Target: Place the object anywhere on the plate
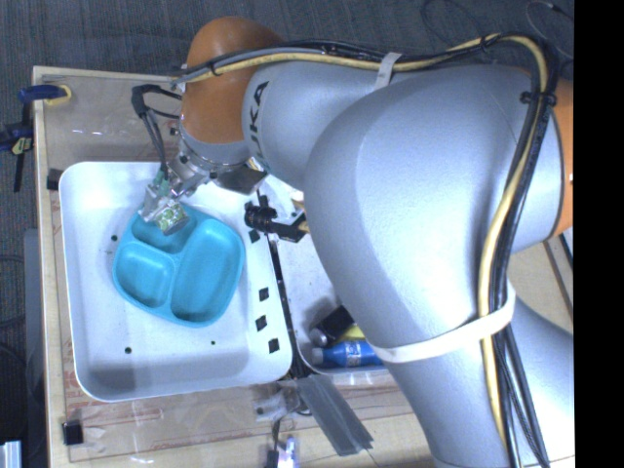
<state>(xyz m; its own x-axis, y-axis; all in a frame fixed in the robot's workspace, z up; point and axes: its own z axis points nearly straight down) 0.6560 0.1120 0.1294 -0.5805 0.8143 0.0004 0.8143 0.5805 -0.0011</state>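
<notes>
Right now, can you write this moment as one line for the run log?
arm: reaching into left bin | gripper: over upper edge of blue plate | small greenish object: at the gripper tip, held or not unclear

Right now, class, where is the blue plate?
The blue plate lies in the left white bin, toward its upper middle, with the pincer directly over its top edge.

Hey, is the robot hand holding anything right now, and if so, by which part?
Cannot be told. The hand hangs over the upper edge of the blue plate with something small and greenish at its tip, too blurred to confirm a hold.
</notes>
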